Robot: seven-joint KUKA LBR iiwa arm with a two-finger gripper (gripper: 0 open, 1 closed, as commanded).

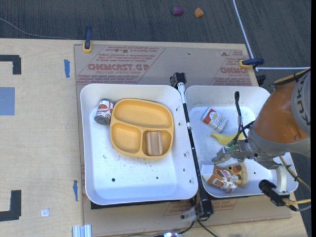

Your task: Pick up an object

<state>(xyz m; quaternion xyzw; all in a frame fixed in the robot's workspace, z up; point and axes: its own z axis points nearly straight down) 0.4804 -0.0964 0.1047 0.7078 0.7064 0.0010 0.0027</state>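
My gripper [224,155] hangs low over the right bin [197,107], near its front half, just above a flat orange snack packet [227,177]. A yellow banana-shaped piece [223,138] lies just behind the fingers. A small red and white carton [214,119] sits further back in the same bin. The grey fingers look spread apart with nothing between them.
The left bin [98,177] holds a yellow divided tray [140,113] with a brown block [154,143] in its front right compartment. A small can [103,111] lies beside the tray's left rim. Clamps sit at the board's back corners.
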